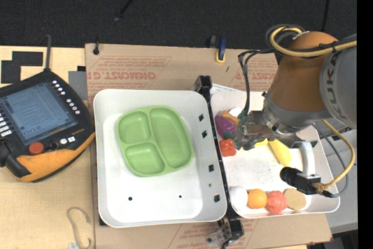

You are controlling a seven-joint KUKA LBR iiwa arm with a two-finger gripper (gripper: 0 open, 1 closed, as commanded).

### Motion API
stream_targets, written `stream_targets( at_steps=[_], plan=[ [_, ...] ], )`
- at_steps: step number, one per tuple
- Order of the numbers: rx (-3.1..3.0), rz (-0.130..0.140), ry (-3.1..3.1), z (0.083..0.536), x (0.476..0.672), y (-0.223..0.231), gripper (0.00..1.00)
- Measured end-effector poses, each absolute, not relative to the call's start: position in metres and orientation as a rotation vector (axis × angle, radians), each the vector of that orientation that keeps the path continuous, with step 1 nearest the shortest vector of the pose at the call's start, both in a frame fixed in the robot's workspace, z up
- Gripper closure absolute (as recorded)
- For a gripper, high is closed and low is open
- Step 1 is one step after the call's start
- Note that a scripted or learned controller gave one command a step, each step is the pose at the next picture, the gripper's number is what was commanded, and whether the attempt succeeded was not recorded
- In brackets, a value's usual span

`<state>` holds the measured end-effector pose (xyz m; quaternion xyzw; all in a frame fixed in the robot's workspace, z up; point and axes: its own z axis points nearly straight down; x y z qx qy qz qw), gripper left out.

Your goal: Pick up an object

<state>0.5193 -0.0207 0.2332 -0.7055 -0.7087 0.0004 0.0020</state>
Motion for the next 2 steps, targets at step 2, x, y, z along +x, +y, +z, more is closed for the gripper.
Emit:
stream_targets(
  at_steps=[2],
  plan=[
    [-2.213,0.005,-2.223,0.218,0.496,0.089,1.0]
  ],
)
